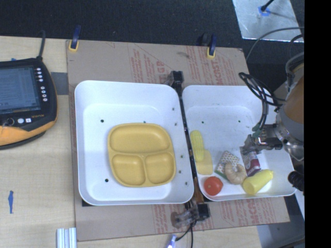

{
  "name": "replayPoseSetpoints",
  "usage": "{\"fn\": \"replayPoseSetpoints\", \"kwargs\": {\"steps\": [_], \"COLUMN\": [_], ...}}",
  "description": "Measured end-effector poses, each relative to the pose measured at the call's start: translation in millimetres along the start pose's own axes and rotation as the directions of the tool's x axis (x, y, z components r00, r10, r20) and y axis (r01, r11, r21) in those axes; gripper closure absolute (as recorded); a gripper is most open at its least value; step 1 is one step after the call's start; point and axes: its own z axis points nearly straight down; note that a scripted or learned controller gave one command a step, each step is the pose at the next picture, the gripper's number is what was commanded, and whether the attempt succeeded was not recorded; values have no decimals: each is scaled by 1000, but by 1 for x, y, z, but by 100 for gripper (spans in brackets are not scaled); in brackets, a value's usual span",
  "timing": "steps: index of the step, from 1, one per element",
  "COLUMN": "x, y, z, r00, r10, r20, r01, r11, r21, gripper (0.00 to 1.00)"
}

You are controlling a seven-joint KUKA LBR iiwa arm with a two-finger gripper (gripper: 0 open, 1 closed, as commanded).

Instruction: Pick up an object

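In the right bin (222,99), the gripper (252,156) hangs low at the near right side, just above a small dark-red packet (253,164); whether its tips are spread or pinched cannot be told. The corn cob (197,143) lies lengthwise along the left wall, pointing away from the camera. The yellow bottle-like piece (257,182) slants along the near rim, beside a tomato (212,185). The bin's far half lies bare. The left bin (93,102) holds a yellow divided tray (140,154).

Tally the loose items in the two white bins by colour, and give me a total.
Yellow: 4, namely divided tray, corn cob, block, lemon-shaped piece
Red: 1, the tomato
Tan: 1, the lumpy piece
Dark red packet under the hand: 1
Total: 7
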Motion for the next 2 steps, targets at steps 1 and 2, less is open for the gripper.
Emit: {"fn": "replayPoseSetpoints", "kwargs": {"steps": [1,2], "x": [47,47], "y": [67,67], "z": [2,2], "r00": [1000,1000], "r10": [-2,-1], "r20": [0,0], "r01": [2,1], "r11": [1000,1000], "r21": [2,2], "gripper": [100,0]}}
